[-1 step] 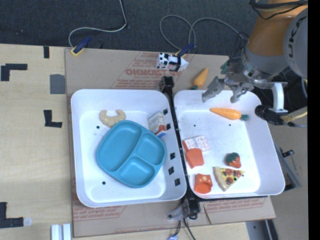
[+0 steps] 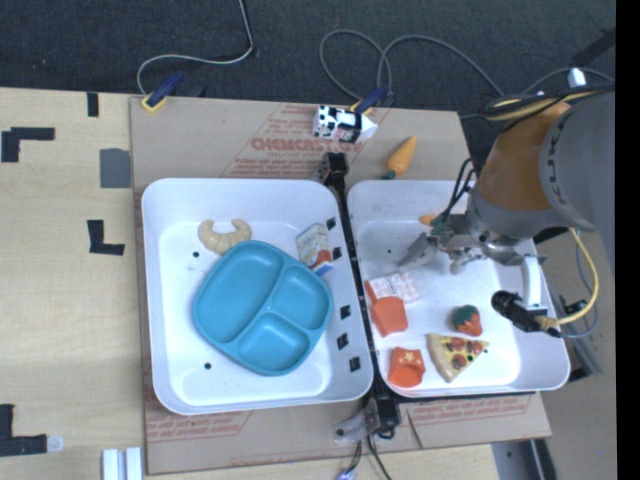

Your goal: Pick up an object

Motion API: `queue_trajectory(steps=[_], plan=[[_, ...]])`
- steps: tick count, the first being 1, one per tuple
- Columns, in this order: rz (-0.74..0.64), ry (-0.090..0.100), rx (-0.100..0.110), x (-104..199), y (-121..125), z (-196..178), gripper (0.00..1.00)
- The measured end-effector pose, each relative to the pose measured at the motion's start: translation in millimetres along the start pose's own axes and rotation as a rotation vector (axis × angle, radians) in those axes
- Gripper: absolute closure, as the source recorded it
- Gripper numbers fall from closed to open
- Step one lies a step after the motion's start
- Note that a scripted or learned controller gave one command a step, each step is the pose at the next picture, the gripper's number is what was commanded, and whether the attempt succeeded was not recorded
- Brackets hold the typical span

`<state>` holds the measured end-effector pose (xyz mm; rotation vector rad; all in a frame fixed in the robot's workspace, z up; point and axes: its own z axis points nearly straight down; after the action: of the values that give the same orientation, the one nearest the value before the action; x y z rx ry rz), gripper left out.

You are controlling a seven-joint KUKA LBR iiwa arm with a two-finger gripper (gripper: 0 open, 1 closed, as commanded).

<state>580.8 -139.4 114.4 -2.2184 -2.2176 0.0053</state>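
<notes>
You see the gripper low inside the right bin, near its back-left part, and its grey metal fingers look spread a little with nothing between them. Just in front of it lies a flat red-and-white packet, touching an orange block with smooth faces. Nearer the front rim you find an orange-red lumpy toy, a triangular pizza slice and a small round green-and-red piece, all apart from the fingers. In the left bin a glossy blue divided plate sits beside a curved beige croissant and a small carton. Behind the bins, an orange carrot rests on the cardboard.
</notes>
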Motion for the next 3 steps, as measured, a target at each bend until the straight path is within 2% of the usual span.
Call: queue_trajectory(steps=[1, 2, 3], plan=[[0.001, -0.006, -0.009, -70.0, -49.9, 27.7, 0.0], [0.0, -0.004, -0.011, -45.4, -95.4, 28.3, 0.0], [-0.003, -0.002, -0.012, 7.9, -51.1, 28.0, 0.0]])
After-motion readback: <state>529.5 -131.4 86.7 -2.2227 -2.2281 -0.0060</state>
